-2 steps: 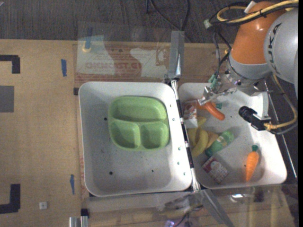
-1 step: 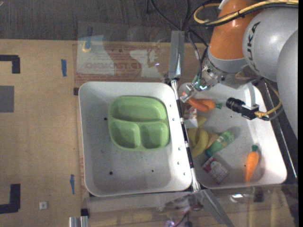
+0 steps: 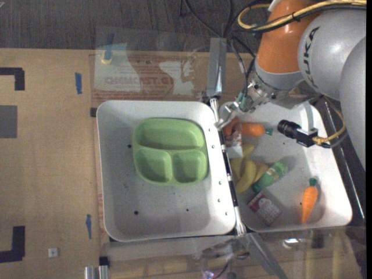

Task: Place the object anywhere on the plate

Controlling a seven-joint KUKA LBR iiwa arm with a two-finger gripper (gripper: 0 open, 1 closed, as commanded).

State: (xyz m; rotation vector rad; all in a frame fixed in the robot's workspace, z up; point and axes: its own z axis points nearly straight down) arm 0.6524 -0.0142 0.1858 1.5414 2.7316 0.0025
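Camera view: my gripper (image 3: 231, 122) hovers at the right bin's (image 3: 340, 173) ten o'clock corner; jaw state unreadable. Plate (image 3: 170, 150) waits in the left bin.

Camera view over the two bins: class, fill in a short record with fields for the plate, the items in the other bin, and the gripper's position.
plate: green plate with three compartments, lying in the left bin, nothing on it
right bin: bananas, green bottle, small red and white box, two toy carrots
gripper: low over the right bin's upper left corner, near the divider
arm: reaches in from the right
task state: no object on the plate yet
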